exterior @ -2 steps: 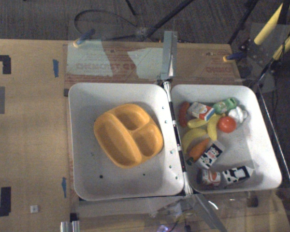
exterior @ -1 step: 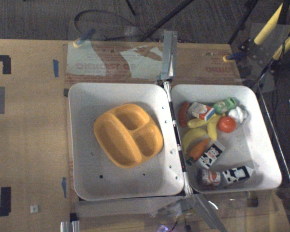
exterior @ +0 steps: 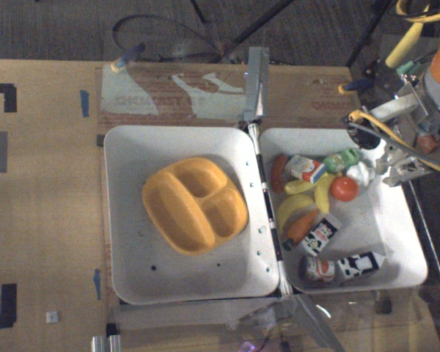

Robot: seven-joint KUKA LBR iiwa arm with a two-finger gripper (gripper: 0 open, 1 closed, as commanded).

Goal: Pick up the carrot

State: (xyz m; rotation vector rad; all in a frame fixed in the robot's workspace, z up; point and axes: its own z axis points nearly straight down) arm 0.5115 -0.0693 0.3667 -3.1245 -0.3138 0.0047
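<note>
An orange plate (exterior: 195, 204) is seen in the left bin (exterior: 125, 160). In the right bin (exterior: 403, 226), the carrot (exterior: 302, 227) lies slantwise, its tip pointing lower left, left of and below the gripper (exterior: 405, 169), beside a banana (exterior: 293, 207). The arm is bent over the bin's right rim; the gripper's state cannot be told.

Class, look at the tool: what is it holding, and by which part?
Nothing visible: the tool sits at the right bin's edge, while the carrot lies apart among the toys.
</note>
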